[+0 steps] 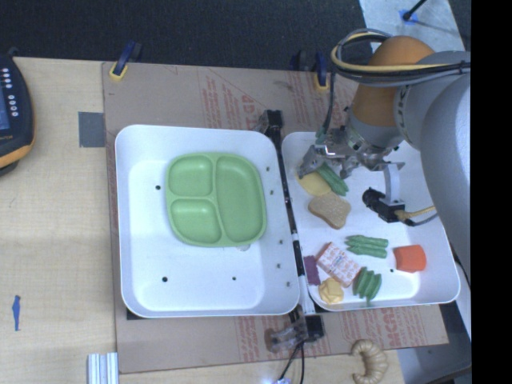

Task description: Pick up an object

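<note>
A yellow piece (314,184) and a green pod (334,182) are found at the far left corner of the right bin (436,294), beside a bread slice (330,210). The gripper (324,160) is positioned directly over them; its state cannot be told. A green divided plate (216,198) is held in the left bin (144,286).

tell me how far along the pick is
Early stage. Done: the grey arm's end effector has reached the right white bin, low over the pale yellow toy food piece and a green bean-like piece at its near-left corner. In hand: nothing visibly lifted. Left: grasp and raise one object; the green divided plate sits in the left bin.
</note>
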Available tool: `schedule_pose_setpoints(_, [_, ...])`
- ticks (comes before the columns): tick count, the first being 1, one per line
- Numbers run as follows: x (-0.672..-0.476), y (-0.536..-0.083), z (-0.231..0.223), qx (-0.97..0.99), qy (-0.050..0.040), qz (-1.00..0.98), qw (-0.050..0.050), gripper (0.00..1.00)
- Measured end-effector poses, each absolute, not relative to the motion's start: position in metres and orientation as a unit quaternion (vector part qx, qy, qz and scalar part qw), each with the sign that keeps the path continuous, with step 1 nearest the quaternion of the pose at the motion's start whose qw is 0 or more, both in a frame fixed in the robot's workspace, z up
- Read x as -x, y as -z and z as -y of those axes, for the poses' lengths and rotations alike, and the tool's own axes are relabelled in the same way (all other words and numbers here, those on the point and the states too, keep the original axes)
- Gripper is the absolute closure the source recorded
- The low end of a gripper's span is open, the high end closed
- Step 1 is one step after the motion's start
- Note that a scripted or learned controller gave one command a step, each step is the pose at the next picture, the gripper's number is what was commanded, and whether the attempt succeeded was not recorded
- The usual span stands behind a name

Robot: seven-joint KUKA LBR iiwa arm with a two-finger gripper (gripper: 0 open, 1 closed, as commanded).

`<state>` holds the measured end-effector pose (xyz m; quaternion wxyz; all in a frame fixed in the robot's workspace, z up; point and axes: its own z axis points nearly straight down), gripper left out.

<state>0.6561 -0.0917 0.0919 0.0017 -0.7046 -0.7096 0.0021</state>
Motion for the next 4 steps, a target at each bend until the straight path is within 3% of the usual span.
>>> schedule_pose_setpoints(1, [-0.656, -0.092, 0.100, 0.706, -0.0013, 0.708, 0.001, 0.00])
schedule_pose_setpoints(2, [-0.573, -0.091, 0.122, 0.706, -0.0037, 0.708, 0.004, 0.00])
schedule_pose_setpoints(3, [-0.578, -0.103, 0.122, 0.705, -0.0021, 0.709, 0.001, 1.00])
schedule_pose_setpoints(4, [-0.586, -0.193, 0.071, 0.706, -0.0008, 0.709, 0.001, 1.00])
